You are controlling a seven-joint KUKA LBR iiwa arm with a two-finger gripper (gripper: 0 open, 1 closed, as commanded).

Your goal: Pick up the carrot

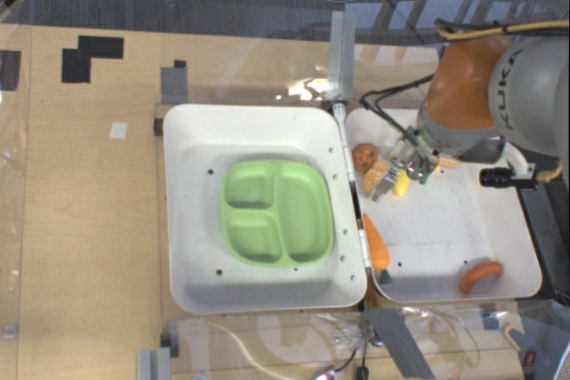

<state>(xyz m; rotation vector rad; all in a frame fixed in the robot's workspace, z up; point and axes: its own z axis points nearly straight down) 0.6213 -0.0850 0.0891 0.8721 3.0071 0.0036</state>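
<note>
Lying against the left wall of the right bin (pixel 525 227), near its near-left corner, we note the carrot (pixel 377 246). Its long axis runs far-to-near, narrow tip toward the far side, thick end toward us. Well apart, farther in the same bin, the gripper (pixel 398 174) hangs over a cluster of small items: a brownish round piece (pixel 363 157) and something yellow (pixel 401 184). Whether the pincer is apart or together we cannot tell. The arm (pixel 508 98) reaches in from the right, wrist angled down-left. A sausage (pixel 481 275) lies near-right. The left bin (pixel 183 218) holds a green plate (pixel 277 211).
</note>
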